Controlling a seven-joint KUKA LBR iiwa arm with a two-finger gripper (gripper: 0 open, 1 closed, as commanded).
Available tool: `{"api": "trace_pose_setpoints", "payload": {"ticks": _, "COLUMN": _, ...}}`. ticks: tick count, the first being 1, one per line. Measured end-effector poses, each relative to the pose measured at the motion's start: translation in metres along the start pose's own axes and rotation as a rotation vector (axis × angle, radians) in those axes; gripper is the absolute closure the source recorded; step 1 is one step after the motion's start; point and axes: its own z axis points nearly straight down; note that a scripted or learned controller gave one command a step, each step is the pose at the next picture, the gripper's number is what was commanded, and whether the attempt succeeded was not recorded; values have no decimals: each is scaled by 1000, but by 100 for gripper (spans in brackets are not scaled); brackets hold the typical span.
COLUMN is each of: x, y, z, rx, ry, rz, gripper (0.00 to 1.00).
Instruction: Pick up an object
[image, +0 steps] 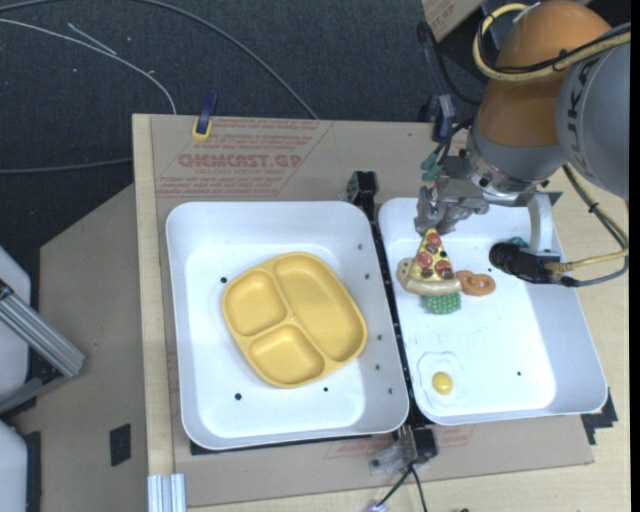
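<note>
Pizza slice (433, 262): right bin (560, 370), far-left part, long axis running toward-away from camera, tip at far end, directly under gripper (437, 222). Fingers: cannot tell whether parted or clenched; tip seems touching. Donut (479, 284) just right; egg (441, 381) nearer camera.

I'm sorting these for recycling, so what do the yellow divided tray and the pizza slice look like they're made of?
The yellow divided tray looks like moulded plastic: uniform colour, soft sheen, rounded compartment walls. The pizza slice is probably toy plastic or rubber, with flat painted-looking toppings; the view is too coarse to say which.
</note>
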Motion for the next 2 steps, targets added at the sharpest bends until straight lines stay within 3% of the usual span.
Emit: {"api": "trace_pose_setpoints", "payload": {"ticks": 2, "x": 111, "y": 25, "z": 26, "rx": -3, "ry": -1, "rz": 1, "gripper": 100}}
